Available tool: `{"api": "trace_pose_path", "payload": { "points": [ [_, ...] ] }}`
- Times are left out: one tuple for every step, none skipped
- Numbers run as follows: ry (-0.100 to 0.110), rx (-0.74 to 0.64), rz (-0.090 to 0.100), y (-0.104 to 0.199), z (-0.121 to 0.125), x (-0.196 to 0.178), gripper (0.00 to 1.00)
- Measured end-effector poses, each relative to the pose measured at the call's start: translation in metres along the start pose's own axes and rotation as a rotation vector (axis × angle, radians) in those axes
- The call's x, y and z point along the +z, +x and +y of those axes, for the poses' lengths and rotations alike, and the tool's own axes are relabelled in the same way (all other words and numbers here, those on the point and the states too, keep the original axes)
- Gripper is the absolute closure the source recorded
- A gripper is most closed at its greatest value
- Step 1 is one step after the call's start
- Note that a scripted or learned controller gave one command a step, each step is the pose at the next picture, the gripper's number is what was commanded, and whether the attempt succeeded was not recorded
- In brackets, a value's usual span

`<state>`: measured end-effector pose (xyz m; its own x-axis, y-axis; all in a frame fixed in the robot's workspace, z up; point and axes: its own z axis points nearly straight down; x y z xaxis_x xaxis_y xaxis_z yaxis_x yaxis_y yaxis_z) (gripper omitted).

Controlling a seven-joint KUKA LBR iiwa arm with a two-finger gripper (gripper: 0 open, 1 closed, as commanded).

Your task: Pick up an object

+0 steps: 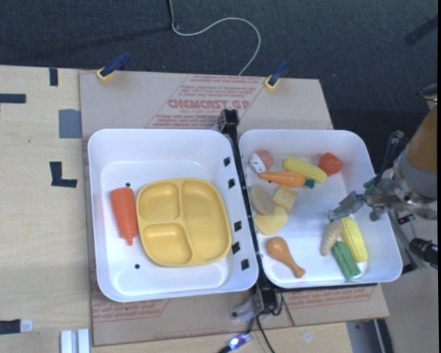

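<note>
The tool (pixel 350 204) hangs over the right bin (pixel 367 157), just above the corn cob (pixel 354 239), and whether it grips anything cannot be told.

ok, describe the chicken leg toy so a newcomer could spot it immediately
Look in the right-hand shallow white bin, along its near edge toward the divider. The brown plastic drumstick lies there, just below the pale yellow pieces. It is the sole brown item, with a bulbous end narrowing to a thin shank.
</note>
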<state>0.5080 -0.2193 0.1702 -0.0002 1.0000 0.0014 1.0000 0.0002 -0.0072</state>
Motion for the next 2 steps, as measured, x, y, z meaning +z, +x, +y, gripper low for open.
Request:
{"api": "trace_pose_path", "payload": {
  "points": [
    [0.0, -0.001, 0.0, 0.0, 0.004, 0.064, 0.0],
    [-0.006, -0.002, -0.002, 0.001, 0.004, 0.087, 0.0]
  ]
}}
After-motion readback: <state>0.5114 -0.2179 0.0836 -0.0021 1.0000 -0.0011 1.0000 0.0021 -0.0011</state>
